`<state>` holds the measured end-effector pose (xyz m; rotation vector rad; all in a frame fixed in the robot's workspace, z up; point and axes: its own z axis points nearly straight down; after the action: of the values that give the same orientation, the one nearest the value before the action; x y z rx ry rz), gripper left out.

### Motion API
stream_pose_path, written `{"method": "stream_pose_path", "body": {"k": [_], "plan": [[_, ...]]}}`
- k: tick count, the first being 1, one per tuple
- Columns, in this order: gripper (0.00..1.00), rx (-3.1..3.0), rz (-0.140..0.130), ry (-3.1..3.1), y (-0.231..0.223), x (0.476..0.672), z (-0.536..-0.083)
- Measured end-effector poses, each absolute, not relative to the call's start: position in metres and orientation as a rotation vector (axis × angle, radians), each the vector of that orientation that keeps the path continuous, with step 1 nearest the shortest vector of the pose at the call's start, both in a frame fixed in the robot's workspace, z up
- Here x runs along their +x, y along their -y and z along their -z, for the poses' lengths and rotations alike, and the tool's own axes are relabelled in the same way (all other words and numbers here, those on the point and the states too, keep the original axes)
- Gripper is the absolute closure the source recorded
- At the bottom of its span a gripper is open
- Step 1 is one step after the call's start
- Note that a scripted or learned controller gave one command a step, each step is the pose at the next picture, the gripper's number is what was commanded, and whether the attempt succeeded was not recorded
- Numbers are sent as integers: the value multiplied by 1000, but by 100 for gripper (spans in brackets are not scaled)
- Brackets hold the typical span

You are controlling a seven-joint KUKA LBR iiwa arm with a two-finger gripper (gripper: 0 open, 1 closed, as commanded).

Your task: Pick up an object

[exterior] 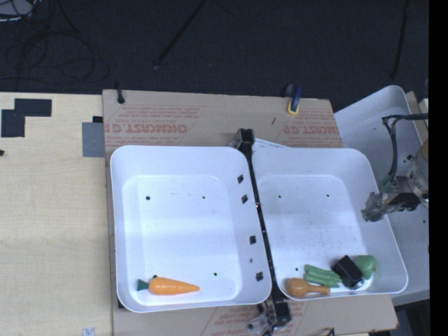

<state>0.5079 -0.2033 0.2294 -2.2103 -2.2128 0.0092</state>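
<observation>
Gripper (pixel 378 207) at 3 o'clock, over right bin (pixel 381 180) rim; finger opening unclear, nothing visibly held. Carrot (pixel 172 285) at 7 o'clock.

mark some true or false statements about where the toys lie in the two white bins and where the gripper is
1. The orange plastic carrot lies in the left white bin. True.
2. The carrot lies at the bin's far edge. False: it lies by the near edge.
3. The black block sits in the right white bin. True.
4. The two-finger gripper holds the green bean pod. False: it is at the right bin's right rim, away from the pod.
5. The tan pear-shaped toy is in the left bin. False: right bin.
</observation>
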Motion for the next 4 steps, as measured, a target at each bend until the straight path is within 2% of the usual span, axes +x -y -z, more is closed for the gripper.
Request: {"method": "stream_pose_path", "body": {"k": [1,2,4], "plan": [[100,-2223,8,2231,174,496,-347],[100,-2222,-4,2216,215,475,-306],[100,-2216,-1,2222,166,476,-309]]}}
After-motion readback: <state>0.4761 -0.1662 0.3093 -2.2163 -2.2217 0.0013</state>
